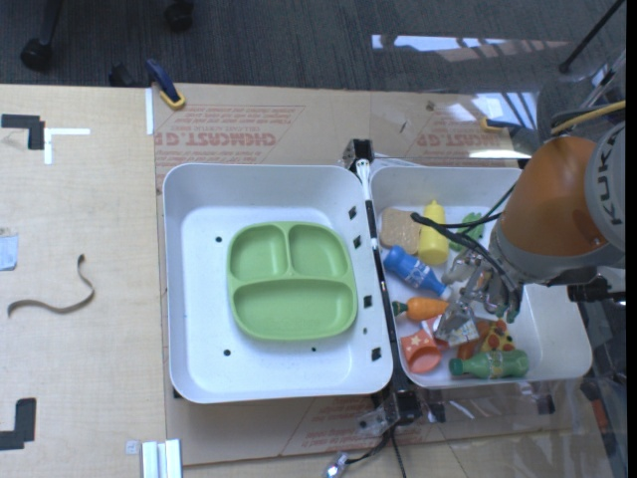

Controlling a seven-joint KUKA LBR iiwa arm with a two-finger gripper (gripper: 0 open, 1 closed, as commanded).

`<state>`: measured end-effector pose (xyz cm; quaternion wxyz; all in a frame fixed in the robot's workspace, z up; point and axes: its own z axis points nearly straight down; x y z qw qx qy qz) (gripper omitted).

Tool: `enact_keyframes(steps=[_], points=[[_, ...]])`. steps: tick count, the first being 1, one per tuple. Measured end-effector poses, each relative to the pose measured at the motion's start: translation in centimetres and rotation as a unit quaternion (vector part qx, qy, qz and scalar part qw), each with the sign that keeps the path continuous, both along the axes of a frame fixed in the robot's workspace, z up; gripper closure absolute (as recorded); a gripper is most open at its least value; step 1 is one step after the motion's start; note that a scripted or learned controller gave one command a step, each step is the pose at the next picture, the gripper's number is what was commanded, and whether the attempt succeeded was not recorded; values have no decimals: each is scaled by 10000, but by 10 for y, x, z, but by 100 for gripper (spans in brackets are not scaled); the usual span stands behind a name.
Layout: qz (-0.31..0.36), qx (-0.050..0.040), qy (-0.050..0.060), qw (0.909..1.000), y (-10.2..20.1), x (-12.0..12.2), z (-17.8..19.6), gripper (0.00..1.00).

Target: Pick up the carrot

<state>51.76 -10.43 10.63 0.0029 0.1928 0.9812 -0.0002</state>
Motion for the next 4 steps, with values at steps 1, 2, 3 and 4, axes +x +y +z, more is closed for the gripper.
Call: enact_keyframes(steps=[1, 2, 3, 4], points=[[-504, -2, -54, 9987, -45, 79, -8, 0], [139, -14, -14, 9999, 5, 20, -10, 0], [-1357, 4, 7, 9908, -35, 94, -13, 0], [-2312, 9, 22, 9729, 6, 62, -14, 0]])
